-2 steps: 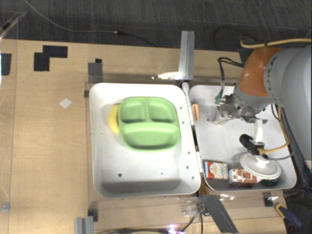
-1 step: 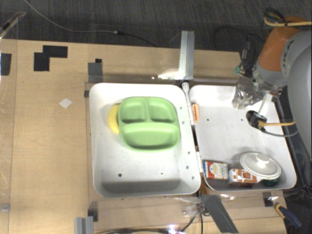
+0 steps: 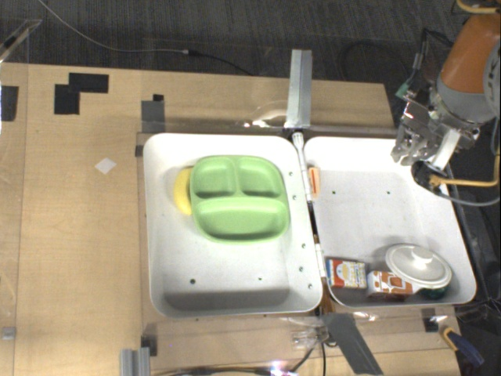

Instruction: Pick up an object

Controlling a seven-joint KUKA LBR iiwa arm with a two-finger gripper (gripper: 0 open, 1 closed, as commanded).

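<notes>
A green divided plate (image 3: pixel 238 197) lies in the left bin (image 3: pixel 168 233), with a yellow object (image 3: pixel 182 192) partly hidden under its left edge. In the right bin (image 3: pixel 368 194) a white lidded pot (image 3: pixel 417 265) sits at the near right corner. Beside it lie a small red-and-white carton (image 3: pixel 347 273) and a brown carton (image 3: pixel 389 285). A thin orange item (image 3: pixel 314 182) rests against the divider. My gripper (image 3: pixel 419 149) hangs over the right bin's far right corner, away from all these objects, with nothing seen between its fingers.
A metal post (image 3: pixel 300 88) stands behind the bins at the divider. Black markers (image 3: pixel 78 91) lie on the wooden bench at the far left. A yellow cable (image 3: pixel 470 183) trails off the arm along the right bin's rim.
</notes>
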